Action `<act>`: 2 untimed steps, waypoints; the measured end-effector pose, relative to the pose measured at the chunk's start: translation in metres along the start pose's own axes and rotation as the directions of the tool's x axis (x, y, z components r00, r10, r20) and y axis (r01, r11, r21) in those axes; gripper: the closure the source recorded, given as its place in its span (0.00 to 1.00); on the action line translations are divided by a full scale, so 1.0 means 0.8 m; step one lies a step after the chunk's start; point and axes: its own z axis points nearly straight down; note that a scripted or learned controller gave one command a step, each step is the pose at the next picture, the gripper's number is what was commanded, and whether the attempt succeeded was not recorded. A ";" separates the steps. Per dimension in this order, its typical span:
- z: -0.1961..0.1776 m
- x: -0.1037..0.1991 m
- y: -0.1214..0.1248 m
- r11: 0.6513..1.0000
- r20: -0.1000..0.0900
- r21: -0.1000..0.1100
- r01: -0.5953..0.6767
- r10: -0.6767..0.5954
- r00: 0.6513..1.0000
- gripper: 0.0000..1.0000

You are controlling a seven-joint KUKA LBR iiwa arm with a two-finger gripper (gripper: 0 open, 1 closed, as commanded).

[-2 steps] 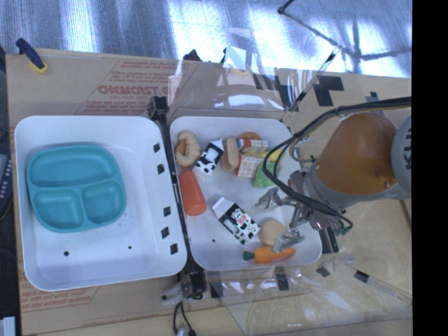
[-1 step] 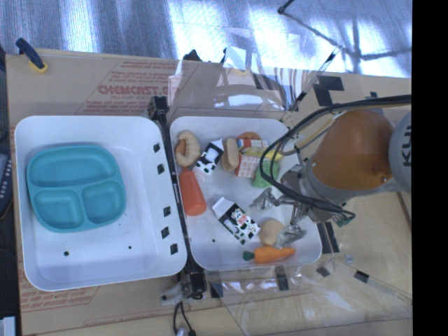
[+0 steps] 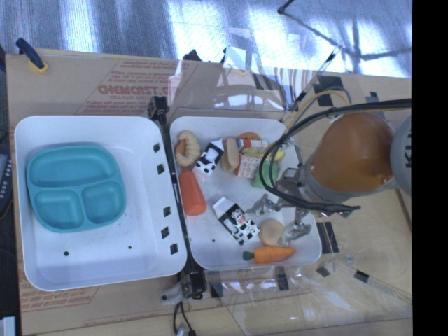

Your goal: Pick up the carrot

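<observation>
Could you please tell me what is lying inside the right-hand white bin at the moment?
The right bin holds a carrot, orange cylinder, cow-patterned carton, doughnut and other toy food. The arm covers its right part.

The arm's orange band point(image 3: 350, 154) hides the right bin's point(image 3: 210, 257) far right corner. The claw's point(image 3: 283, 219) fingertips are too small and cluttered to read.
</observation>
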 end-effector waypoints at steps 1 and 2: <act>0.021 -0.016 -0.009 0.911 0.011 0.031 0.411 -0.412 0.911 0.00; 0.045 -0.121 -0.146 0.801 0.003 -0.015 0.598 -0.598 0.801 0.00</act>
